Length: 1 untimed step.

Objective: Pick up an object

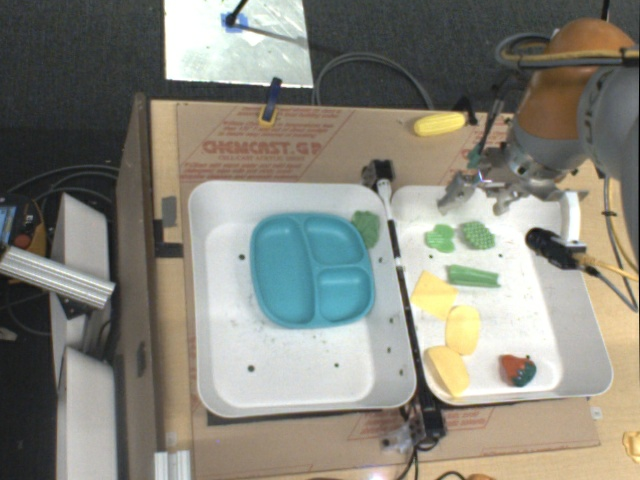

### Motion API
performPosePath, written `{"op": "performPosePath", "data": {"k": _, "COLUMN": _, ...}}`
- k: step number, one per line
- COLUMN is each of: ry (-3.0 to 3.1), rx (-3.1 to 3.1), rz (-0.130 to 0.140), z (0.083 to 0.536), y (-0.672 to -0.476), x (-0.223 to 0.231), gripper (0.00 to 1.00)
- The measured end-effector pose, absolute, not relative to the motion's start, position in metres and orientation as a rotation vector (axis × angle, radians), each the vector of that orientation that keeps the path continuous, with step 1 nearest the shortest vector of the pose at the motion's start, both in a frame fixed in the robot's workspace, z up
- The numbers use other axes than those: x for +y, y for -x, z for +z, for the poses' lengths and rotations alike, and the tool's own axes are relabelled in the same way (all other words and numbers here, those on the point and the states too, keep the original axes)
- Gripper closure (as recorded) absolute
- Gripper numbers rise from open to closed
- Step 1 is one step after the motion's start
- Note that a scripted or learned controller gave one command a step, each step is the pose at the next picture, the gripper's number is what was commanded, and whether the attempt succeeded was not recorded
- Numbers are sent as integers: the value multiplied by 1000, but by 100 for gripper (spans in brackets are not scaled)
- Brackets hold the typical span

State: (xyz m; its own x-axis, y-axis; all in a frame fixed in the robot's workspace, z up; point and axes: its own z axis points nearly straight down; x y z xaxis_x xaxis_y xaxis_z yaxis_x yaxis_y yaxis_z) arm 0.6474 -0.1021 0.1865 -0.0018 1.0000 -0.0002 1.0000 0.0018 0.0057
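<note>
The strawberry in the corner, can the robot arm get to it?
Probably yes. The strawberry lies alone near the right bin's front corner, with nothing over it. The gripper hangs at the far end of that bin.

Robotics lab setup, not a home or shop. Worktop [330,133] is a bare sheet with "CHEMCAST" protective paper left on. Two shallow white bins [300,383] sit side by side on it, left one with a blue sectioned tray [310,268], right one with toy plastic food [462,330]. Grey-and-orange industrial arm [570,88] over the right bin. Loose cables [60,183] on dark carpet at left, aluminium extrusion bar [55,276] beside them, and a shiny metal sheet [238,30] on the floor behind the worktop.
</note>
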Motion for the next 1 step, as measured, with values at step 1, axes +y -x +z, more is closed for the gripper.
{"op": "performPosePath", "data": {"k": 1, "ry": -2215, "rx": 2227, "rz": 0, "z": 150, "y": -654, "x": -95, "gripper": 0}}
